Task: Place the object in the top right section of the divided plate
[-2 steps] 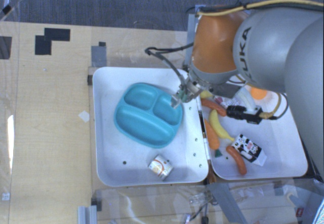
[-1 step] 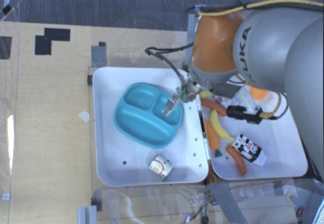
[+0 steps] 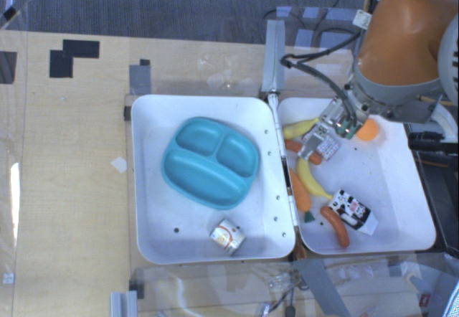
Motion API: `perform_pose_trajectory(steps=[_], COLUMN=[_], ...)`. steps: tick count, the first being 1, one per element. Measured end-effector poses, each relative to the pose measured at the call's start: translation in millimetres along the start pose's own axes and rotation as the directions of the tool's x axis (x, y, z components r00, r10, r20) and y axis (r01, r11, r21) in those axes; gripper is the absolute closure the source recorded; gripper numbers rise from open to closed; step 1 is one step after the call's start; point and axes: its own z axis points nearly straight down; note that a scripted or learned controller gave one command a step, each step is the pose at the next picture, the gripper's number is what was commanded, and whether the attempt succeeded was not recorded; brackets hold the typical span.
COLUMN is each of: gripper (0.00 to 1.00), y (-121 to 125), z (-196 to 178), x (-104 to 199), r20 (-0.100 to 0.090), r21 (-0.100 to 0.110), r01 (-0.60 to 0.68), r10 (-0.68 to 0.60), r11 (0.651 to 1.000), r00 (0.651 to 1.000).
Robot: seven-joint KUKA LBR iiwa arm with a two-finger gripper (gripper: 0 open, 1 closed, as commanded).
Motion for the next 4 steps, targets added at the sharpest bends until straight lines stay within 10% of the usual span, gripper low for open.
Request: perform_pose_trajectory(steps=[1, 2, 3, 4], gripper=[1.0, 1.0, 1.0, 1.0], y=[2, 80, 84, 95], z=[-12, 62, 62, 101], x=[-1, 2, 40, 14], r20=[0.005, -0.006, -0.004, -0.003], r21=[-0.007, 0.002, -0.002, -0.003], r01=[0.0, 0.057, 0.406, 0.538], r10=[0.0, -0.057, -0.406, -0.538], r11=[1.0, 0.998, 0.914, 0.843], r00=[1.0, 0.998, 0.914, 0.843])
